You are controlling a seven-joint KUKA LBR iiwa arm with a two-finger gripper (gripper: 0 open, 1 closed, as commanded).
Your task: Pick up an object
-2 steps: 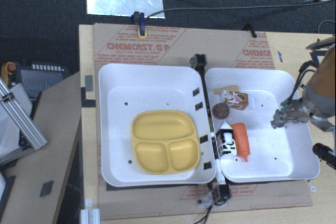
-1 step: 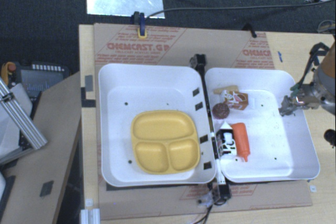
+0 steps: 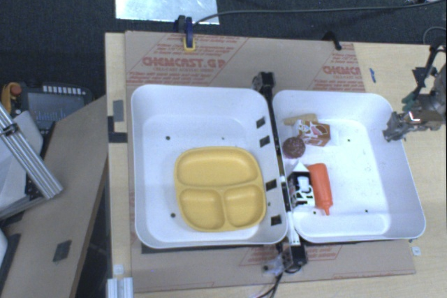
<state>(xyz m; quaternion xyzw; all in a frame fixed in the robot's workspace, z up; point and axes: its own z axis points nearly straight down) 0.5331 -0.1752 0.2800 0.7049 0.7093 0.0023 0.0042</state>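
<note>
Your gripper (image 3: 399,123) hovers at the right bin's rim, fingers unclear; lower squarely over the orange plastic carrot (image 3: 320,186).

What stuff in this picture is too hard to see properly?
- Gripper: in the camera view it sits at the right bin's far rim, small and blurred, so its fingers cannot be read.
- Arm: cut off by the right edge.
- Small packet: its print is too small to read.
- Black-and-white item: partly covered by the orange bottle.
</note>
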